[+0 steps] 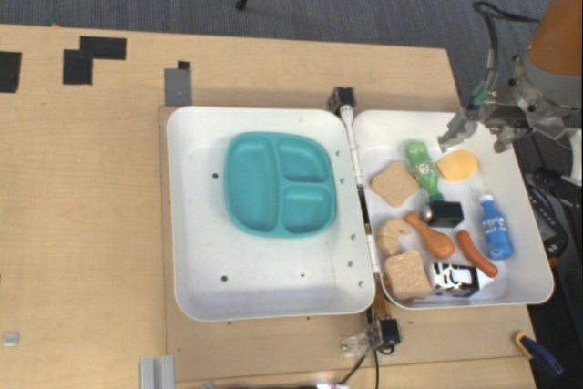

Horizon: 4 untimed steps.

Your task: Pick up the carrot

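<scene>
Nearest the camera, along the right bin's (537,291) front edge, sit a square bread slice (407,274) and a black-and-white packet (454,277). Behind them lie the carrot (433,235), orange and slanted, touching a small black block (445,213), with a red sausage (477,253) and a blue bottle (494,227) to its right. Further back are another toast piece (394,183), a green item (419,161) and a yellow lemon-like piece (457,166). The left bin (196,287) holds a teal divided plate (279,183). The gripper (474,128) hangs over the right bin's far edge, well apart from the carrot, its fingers spread and holding nothing.
</scene>
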Available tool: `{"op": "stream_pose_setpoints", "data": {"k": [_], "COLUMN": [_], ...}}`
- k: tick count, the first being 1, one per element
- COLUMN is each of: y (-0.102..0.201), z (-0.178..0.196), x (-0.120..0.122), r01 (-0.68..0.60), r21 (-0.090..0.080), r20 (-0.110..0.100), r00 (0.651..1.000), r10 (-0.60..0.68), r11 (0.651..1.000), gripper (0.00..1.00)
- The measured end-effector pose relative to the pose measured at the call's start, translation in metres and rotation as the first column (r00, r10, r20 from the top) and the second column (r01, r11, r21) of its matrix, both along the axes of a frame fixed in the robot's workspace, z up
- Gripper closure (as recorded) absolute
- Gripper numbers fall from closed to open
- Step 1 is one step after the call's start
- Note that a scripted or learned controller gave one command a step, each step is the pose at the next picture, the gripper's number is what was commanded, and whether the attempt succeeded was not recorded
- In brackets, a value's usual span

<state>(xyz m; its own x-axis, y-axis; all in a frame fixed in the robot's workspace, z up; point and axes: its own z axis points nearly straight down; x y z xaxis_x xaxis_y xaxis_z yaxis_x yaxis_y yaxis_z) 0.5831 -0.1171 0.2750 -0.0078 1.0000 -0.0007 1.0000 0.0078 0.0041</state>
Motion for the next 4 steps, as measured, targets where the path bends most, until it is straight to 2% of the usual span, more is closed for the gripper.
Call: {"op": "stream_pose_setpoints", "data": {"k": [1, 2, 3, 4], "y": [0.001, 0.008, 0.007, 0.031], "z": [-0.145, -0.171, -0.171, -0.186], "x": [-0.046, -0.058, -0.053, -0.091], "r01": [-0.074, 0.045, 0.417, 0.486], "r21": [0.001, -0.022, 0.012, 0.006], "r20": [-0.007, 0.060, 0.053, 0.010], "r00": [0.997, 0.997, 0.907, 0.874], "r10": [0.074, -0.044, -0.417, -0.486], "r11": [0.997, 0.999, 0.909, 0.874], "gripper": [0.00, 0.00, 0.00, 0.00]}}
